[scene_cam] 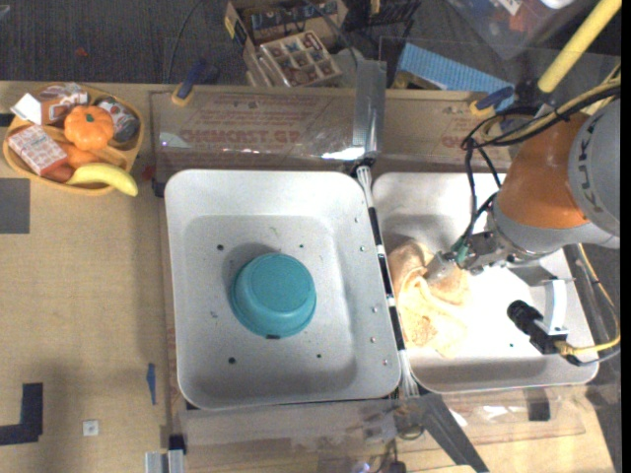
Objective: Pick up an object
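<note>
Camera view shows a crumpled, soft cream-yellow cloth (426, 299) heaped against the left wall of the right shallow white plastic bin (463, 200), while a smooth, round teal plastic bowl (274, 295) sits upside down in the middle of the left white bin (197, 205) beside it. At the cloth's upper right edge the two-finger gripper (455, 261) touches the folds, its tips buried there. The grey arm with its orange band (537, 190) slants down to the cloth from the right.

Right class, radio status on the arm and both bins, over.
Gripper down in right bin, at crumpled yellow cloth. Teal bowl upside down in left bin. Nothing blocking.
</note>
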Action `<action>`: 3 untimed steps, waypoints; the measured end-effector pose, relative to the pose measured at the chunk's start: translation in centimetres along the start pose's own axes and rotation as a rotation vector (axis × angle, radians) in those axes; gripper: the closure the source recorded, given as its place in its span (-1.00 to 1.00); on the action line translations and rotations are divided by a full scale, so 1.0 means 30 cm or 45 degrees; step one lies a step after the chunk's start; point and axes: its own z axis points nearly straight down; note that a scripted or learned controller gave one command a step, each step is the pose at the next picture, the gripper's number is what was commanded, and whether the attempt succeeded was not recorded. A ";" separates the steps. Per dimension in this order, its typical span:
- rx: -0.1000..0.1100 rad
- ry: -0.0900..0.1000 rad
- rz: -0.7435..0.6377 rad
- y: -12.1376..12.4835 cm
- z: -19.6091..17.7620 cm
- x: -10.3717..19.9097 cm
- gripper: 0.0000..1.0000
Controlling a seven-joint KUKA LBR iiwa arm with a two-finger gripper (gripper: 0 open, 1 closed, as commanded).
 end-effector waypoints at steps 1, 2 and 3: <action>0.006 0.001 -0.146 0.021 0.066 0.015 -1.00; 0.005 0.003 -0.024 0.093 0.069 -0.030 -1.00; 0.020 0.008 -0.030 -0.054 0.028 -0.103 -1.00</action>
